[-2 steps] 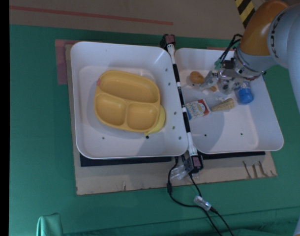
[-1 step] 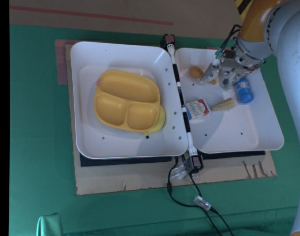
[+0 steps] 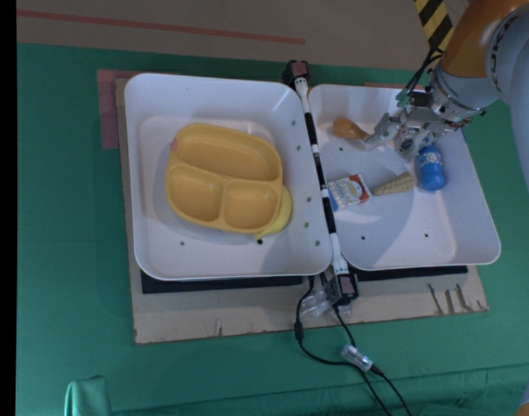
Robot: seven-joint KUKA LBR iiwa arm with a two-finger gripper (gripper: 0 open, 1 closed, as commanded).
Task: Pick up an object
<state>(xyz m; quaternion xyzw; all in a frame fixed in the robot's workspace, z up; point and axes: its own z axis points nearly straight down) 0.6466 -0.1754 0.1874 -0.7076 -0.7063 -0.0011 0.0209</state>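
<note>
From above, the arm [image 3: 494,42] is reaching in from the right, its gripper [image 3: 401,137] hanging over the right bin [image 3: 421,232]; whether it is open or clenched cannot be told. In that bin a blue bottle [image 3: 431,168] is lying just beside the gripper, a cone [image 3: 393,185] and small carton [image 3: 349,191] below it, an orange piece [image 3: 349,130] to its left. A yellow tray [image 3: 225,178] is sitting in the left bin [image 3: 160,258].
</note>
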